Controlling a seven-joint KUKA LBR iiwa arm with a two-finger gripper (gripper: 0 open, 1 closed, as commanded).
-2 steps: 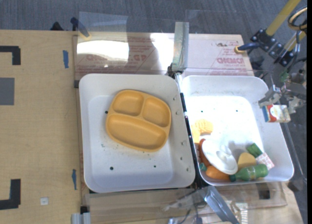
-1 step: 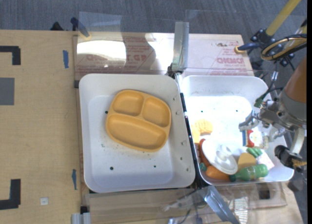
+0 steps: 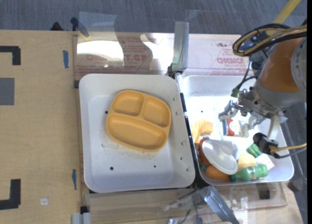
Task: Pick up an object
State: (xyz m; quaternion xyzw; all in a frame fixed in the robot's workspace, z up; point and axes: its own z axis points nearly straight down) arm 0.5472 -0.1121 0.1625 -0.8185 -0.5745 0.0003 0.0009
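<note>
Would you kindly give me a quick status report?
Claw low over right bin, grasp unconfirmed. Toys piled at near end: white bowl, green bottle. Yellow tray in left bin.

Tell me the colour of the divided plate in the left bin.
The divided plate is orange-yellow all over, seen plainly in the camera view.

Cluster of small items in right bin point(image 3: 214, 89), toward 5 o'clock: white cup point(image 3: 220, 155) tipped sideways, green bottle point(image 3: 251, 172) lying flat, yellow pieces point(image 3: 202, 129), red-white packet point(image 3: 235, 127).
</note>
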